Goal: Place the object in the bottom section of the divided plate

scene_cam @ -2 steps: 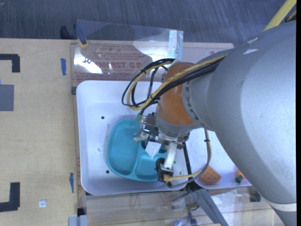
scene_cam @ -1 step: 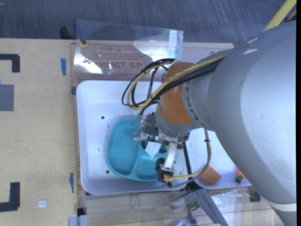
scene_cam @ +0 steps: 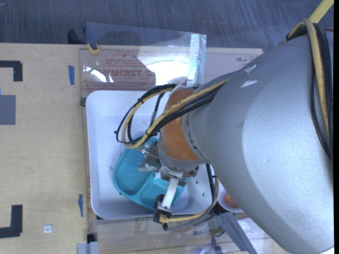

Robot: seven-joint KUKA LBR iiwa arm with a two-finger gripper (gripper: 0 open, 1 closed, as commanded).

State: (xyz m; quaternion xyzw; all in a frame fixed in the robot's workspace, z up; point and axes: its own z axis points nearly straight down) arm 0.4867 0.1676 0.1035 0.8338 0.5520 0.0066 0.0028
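Pale wooden bench (scene_cam: pixel 42 157) with blue tape marks (scene_cam: pixel 71 74), dark grey floor (scene_cam: pixel 159 4) beyond.

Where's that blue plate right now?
The blue plate lies in the white bin, toward its lower left in the camera view, partly hidden under the arm's wrist and its black and yellow cables.

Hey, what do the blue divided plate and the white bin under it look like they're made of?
The blue divided plate looks like molded plastic: even turquoise color, soft rounded rims, a dull sheen. The white bin seems plastic too, though coated metal is possible: smooth, uniform white, rounded corners, a faint gloss. The arm covers much of both, so this stays a guess.
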